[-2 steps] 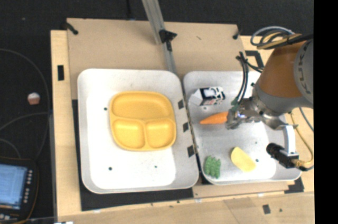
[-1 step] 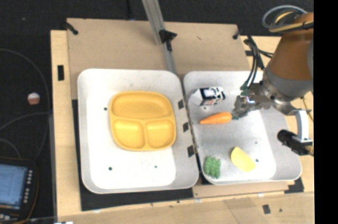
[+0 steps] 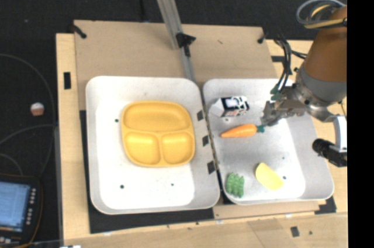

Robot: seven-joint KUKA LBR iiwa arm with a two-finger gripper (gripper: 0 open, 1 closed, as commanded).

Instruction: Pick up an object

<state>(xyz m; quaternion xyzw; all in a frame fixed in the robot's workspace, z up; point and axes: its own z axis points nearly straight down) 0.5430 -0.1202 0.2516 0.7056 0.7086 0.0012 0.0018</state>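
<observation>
Carrot (image 3: 238, 131) lies flat mid right bin (image 3: 304, 179), leaf end toward my pincer (image 3: 270, 116), which sits just beside that tip. Can't tell pincer state. Likely lining up along carrot's axis.

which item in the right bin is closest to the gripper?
The carrot: its green end sits right by the gripper. The yellow piece and green piece lie farther off.

Two shallow white bins (image 3: 99, 124) (image 3: 310, 182), one yellow divided plastic tray (image 3: 158, 133), one orange carrot (image 3: 238, 131), one green broccoli-like piece (image 3: 235, 183), one yellow lemon-like piece (image 3: 269, 176), and one black-and-white item (image 3: 234, 104), possibly a toy.
</observation>
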